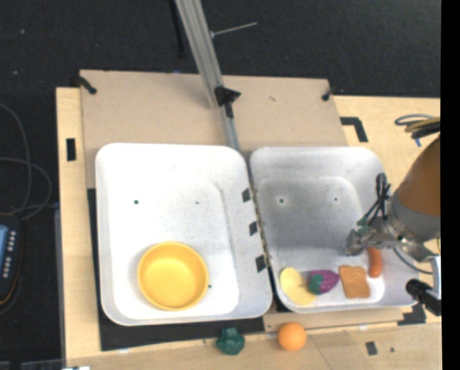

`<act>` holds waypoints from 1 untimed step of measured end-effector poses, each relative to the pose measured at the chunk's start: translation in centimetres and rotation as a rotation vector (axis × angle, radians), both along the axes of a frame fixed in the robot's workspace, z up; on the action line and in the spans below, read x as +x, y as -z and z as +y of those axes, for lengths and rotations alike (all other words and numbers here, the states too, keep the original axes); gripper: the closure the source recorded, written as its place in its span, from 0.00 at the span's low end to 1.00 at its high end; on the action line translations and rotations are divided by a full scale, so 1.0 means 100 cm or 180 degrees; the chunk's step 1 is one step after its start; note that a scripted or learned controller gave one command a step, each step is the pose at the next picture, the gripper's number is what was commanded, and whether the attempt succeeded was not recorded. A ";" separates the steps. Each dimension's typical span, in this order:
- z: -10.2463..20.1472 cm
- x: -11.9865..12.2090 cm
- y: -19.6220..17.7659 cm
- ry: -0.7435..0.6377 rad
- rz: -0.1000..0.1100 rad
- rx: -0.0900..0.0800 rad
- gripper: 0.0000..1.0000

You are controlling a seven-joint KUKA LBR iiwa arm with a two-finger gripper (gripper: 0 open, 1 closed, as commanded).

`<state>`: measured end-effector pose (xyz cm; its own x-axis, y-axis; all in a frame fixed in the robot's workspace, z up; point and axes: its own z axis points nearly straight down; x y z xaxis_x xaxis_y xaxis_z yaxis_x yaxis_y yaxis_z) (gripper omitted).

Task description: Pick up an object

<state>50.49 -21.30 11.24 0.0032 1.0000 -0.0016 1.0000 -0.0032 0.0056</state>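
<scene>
Gripper (pixel 366 241) sits low at the right bin's (pixel 307 176) right wall, just above a small orange-red piece (pixel 376 262); can't tell its state from here, too small and dark. Nothing visibly held. Candidates for pickup sit in a row along that bin's near edge: pale yellow rounded piece (pixel 292 284), purple lump w/ green bit (pixel 320 281), tan blocky piece (pixel 354 280), then the orange-red one. Risks, imo: items crowded near wall and corner, so gripper could hit the rim or nudge neighbours; small rounded shapes may roll or squirt out. Left bin (pixel 168 183) holds a smooth yellow bowl (pixel 172 275). Orange ball (pixel 292 336) and green thing (pixel 231 341) lie on the bench outside the bins.
</scene>
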 end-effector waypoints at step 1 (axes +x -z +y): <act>-0.004 -0.003 -0.063 -0.0019 -0.0008 -0.0007 1.00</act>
<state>50.14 -21.72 17.50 -0.0027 1.0000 -0.0039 1.0000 0.0027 0.0082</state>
